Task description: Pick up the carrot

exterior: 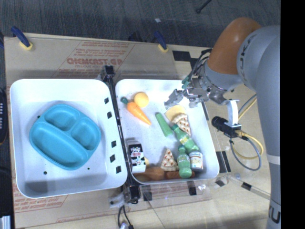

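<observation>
The robot's gripper point(177, 98) hovers at the upper right of the right-hand bin point(206, 128), nothing between its fingers, which appear to stand apart, though the view is too coarse to be sure. The carrot point(138, 112) lies untouched at about nine o'clock from it, touching a yellow lemon-like fruit point(141, 98). The approach step is in hand; next calls for moving over the carrot and descending.

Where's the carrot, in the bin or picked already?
In the bin. The carrot lies flat on the right bin's floor beside a yellow ball, apart from the gripper.
</observation>
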Controlling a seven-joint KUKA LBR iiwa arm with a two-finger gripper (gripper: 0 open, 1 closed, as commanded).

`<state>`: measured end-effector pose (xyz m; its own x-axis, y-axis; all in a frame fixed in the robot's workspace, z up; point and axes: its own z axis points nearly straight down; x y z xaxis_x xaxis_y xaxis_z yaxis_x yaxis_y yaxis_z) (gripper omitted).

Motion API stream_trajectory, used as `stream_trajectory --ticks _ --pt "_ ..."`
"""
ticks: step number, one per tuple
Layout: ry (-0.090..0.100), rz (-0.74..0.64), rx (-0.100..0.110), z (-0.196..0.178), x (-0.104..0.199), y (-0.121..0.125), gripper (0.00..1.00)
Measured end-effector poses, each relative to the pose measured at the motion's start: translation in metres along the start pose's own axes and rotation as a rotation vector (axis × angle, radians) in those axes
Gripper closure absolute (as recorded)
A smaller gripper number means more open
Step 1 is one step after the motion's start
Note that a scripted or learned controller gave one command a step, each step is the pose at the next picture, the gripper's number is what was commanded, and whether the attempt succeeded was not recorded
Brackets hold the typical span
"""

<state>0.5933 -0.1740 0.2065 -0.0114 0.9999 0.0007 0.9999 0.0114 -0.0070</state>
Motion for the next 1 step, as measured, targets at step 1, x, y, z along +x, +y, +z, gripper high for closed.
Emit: stream_trajectory --ticks 1 --pt "0.002 0.02 0.009 0.0913 0.0637 0.0294 0.0"
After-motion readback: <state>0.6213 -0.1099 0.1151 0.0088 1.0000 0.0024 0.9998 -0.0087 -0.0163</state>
